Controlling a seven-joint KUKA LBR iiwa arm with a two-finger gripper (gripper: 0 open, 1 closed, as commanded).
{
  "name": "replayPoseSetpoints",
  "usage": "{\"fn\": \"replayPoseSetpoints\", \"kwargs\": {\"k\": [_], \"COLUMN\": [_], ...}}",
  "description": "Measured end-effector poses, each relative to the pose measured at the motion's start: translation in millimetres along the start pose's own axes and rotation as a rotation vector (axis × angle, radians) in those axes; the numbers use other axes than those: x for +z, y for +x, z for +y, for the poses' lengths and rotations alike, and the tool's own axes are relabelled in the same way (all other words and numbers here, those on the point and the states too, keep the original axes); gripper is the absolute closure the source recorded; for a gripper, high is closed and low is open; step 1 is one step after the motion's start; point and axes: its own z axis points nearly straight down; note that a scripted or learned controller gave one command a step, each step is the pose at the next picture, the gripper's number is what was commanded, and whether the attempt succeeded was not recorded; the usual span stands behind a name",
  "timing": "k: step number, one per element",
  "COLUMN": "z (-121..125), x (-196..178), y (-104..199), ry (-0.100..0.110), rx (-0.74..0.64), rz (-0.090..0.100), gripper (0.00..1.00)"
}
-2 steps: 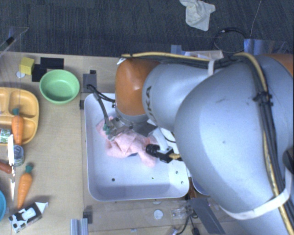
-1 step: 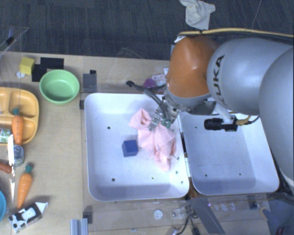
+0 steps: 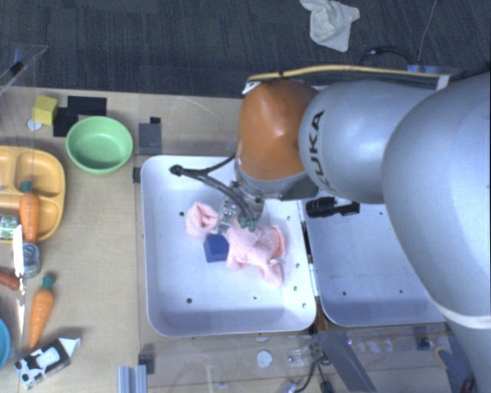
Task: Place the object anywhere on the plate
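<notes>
Two shallow white bins sit side by side on the tabletop (image 3: 100, 230). The left bin (image 3: 176, 307) holds a pink plate-like object (image 3: 257, 249), crumpled or moulded in shape, lying near the bin's centre and spreading toward 3 o'clock. A small blue block (image 3: 216, 248) rests touching the pink piece at its 9 o'clock edge. The gripper (image 3: 236, 217) hangs over the bin just at 12 o'clock from the blue block, below the arm's orange band (image 3: 268, 134); whether the jaws are open or closed I cannot tell, since the wrist hides them. The grey arm (image 3: 399, 146) covers much of the right bin (image 3: 368, 299).

Outside the bins, at 9 o'clock on the tabletop, a yellow divided tray (image 3: 46, 173) carries a toy carrot (image 3: 29, 216). A green bowl (image 3: 99, 143) stands at 10 o'clock from the left bin. Another toy carrot (image 3: 40, 307) lies toward 8 o'clock, with a black-and-white carton (image 3: 44, 361) beneath it. A crumpled white cloth (image 3: 330, 21) lies on the dark floor at 12 o'clock.
</notes>
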Motion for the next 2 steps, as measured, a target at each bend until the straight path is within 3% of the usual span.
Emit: {"fn": "replayPoseSetpoints", "kwargs": {"k": [1, 2], "z": [-111.0, -25.2], "x": [-44.7, 22.4], "y": [-41.7, -14.1], "ry": [-0.001, -0.003], "rx": [-0.079, -0.140], "rz": [-0.008, -0.005], "gripper": [1.00, 1.00]}}
